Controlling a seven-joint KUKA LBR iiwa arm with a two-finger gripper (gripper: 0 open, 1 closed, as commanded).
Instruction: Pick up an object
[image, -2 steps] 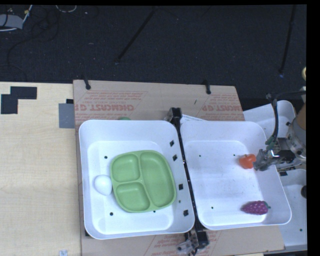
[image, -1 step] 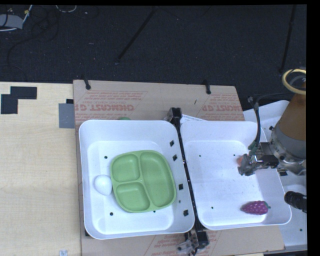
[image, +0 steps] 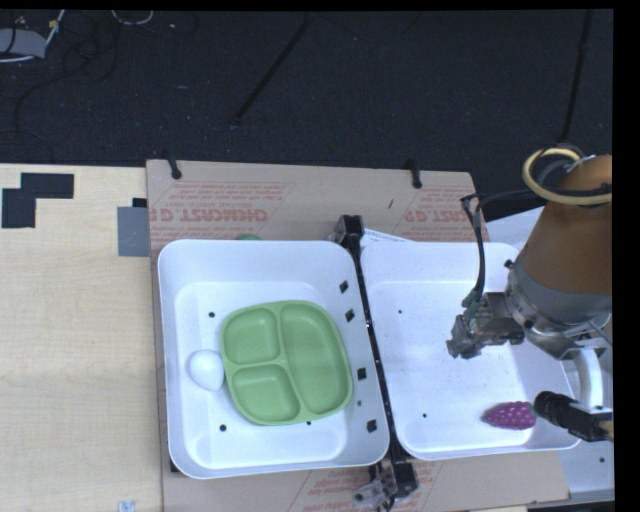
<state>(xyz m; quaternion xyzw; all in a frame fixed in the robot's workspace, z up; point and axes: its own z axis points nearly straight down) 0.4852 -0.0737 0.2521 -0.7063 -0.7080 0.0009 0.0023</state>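
The pincer (image: 470, 338), whose opening cannot be judged, hovers in the right bin (image: 420, 300); the purple grape bunch (image: 510, 415) lies nearby toward the front-right corner.

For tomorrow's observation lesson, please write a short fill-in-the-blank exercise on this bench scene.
1. The green plate has ___ compartments.
2. The white egg lies against the plate in the ___ bin.
3. The purple grapes lie in the ___ bin.
4. The end effector is over the ___ bin.

Missing words: three; left; right; right
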